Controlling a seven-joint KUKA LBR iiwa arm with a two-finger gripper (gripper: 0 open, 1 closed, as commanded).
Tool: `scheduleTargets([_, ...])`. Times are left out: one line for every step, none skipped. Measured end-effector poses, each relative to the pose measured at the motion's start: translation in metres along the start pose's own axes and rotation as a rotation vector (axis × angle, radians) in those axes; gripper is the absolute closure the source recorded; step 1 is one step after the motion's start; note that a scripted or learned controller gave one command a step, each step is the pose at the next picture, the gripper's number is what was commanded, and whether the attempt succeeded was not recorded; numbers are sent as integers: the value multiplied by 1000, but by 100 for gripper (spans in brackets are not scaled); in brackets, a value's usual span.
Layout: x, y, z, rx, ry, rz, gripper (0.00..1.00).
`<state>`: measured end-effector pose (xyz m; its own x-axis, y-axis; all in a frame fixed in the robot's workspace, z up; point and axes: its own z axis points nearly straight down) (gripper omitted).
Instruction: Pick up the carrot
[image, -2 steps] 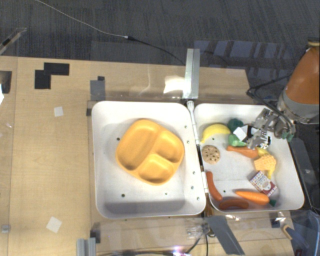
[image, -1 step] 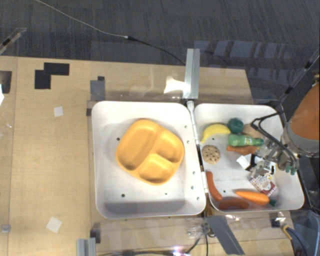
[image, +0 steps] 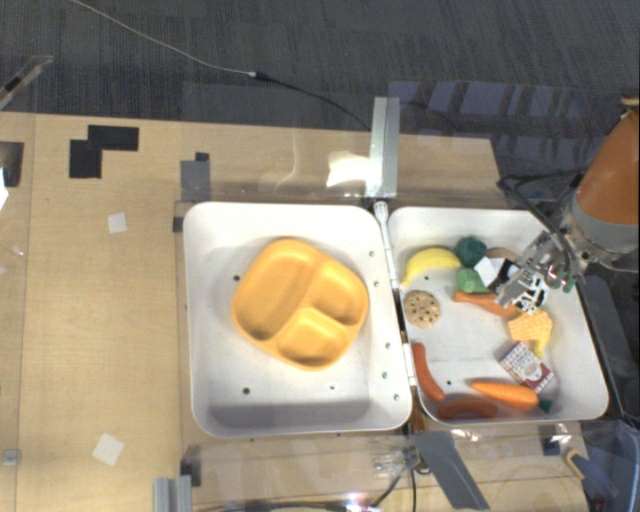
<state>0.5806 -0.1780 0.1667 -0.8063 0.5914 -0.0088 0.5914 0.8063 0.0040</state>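
1. The bench (image: 90, 330) bears two white bins side by side, so a pick has one fixed tub to draw from; the arm (image: 612, 190) reaches in from the right over the right bin (image: 598, 400).
2. The left bin (image: 210, 400), well left of the claw, holds a yellow tray (image: 300, 302) lying alone, apart from the clutter.
3. The claw (image: 522, 283) hangs low over the right bin's upper middle, pointing down-left. Whether it is spread or closed I cannot tell, and nothing is seen in it.
4. The carrot (image: 505, 393) lies flat, well below the claw near the bin's front wall, green end to the right. My guess: it sits too close to that wall and the sausage (image: 440, 390) for an easy reach.
5. A second orange stick (image: 482, 301) lies just below-left of the claw, nearly touching it; this looks like what the claw is aimed at, and it may be another carrot.
6. The banana (image: 432, 263) and cookie (image: 422, 308) lie left of the claw.
7. The cheese (image: 531, 326) and a small packet (image: 526, 365) sit just below it, between claw and carrot.
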Motion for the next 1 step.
scheduleTargets([-28,-8,20,2,2,280,100])
